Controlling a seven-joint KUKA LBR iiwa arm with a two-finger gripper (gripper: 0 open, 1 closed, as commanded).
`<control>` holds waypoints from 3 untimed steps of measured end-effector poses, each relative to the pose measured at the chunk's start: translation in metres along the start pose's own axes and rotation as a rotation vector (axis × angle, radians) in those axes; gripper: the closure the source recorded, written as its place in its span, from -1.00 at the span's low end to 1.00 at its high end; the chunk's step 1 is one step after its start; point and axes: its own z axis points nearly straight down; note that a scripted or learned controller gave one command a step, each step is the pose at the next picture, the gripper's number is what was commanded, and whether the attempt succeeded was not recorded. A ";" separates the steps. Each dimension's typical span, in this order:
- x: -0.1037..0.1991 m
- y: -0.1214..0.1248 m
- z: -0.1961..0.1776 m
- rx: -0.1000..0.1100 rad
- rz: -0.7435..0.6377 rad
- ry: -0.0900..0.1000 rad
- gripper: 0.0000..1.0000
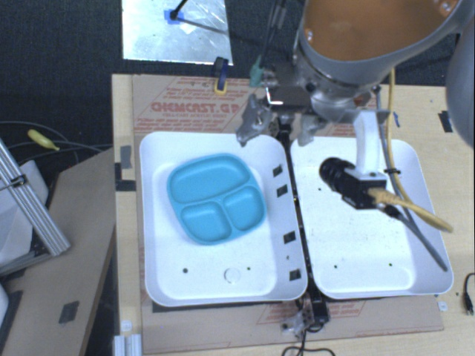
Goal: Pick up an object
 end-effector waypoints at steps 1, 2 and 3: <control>0.063 -0.012 -0.003 0.007 -0.003 -0.001 -1.00; 0.060 -0.011 -0.014 0.006 0.000 -0.001 1.00; 0.008 0.004 0.041 0.011 0.009 -0.005 1.00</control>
